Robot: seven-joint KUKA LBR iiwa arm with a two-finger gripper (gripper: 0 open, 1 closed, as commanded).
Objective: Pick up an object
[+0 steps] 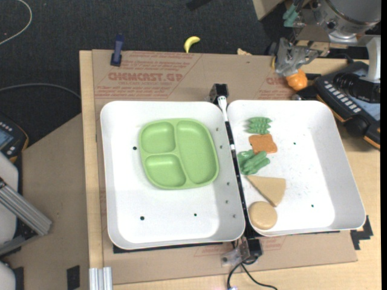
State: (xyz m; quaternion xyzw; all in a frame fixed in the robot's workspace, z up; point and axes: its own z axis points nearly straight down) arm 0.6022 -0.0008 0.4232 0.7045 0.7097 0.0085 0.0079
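Observation:
My gripper hangs high over the cardboard behind the right bin, at the top right. A small orange piece sits at its fingertips, pinched between them and lifted off the bin. In the right bin lie a green bean bunch, an orange square, another green piece, a tan wedge and a tan round disc. The left bin holds a green divided plate.
A black clip joins the bins at the back. A blue clamp and a small yellow banana shape lie behind the cardboard. Black equipment sits to the right of the gripper.

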